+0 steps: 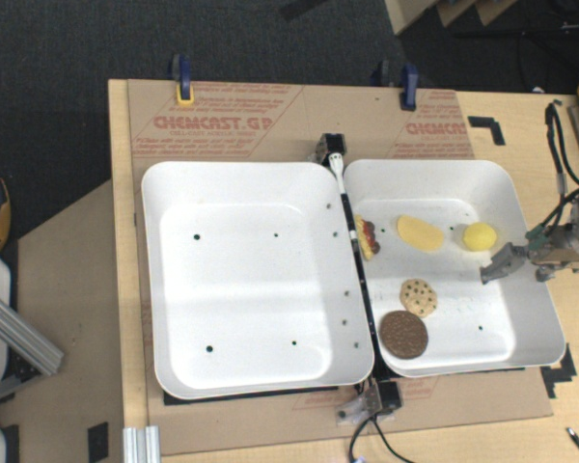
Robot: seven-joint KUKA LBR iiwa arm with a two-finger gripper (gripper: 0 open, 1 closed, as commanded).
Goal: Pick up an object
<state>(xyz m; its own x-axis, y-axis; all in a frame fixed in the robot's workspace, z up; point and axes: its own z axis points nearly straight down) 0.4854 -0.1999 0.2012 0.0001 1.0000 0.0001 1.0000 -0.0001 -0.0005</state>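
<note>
I'm low over the right bin (521,201), pincer (494,266) reaching in from its right rim, and I cannot tell how it's set from here. Closest to me is the yellow ball (479,236), just up and left of my tip. It looks light and smooth, likely to roll or squirt out, so I'd take it across its middle. Beside it lies the yellow oval (420,233), flatter and probably steadier. The cookie (419,297) and brown disc (403,335) lie flat and thin, awkward to pinch. The left bin (174,191) sits alongside.
</note>
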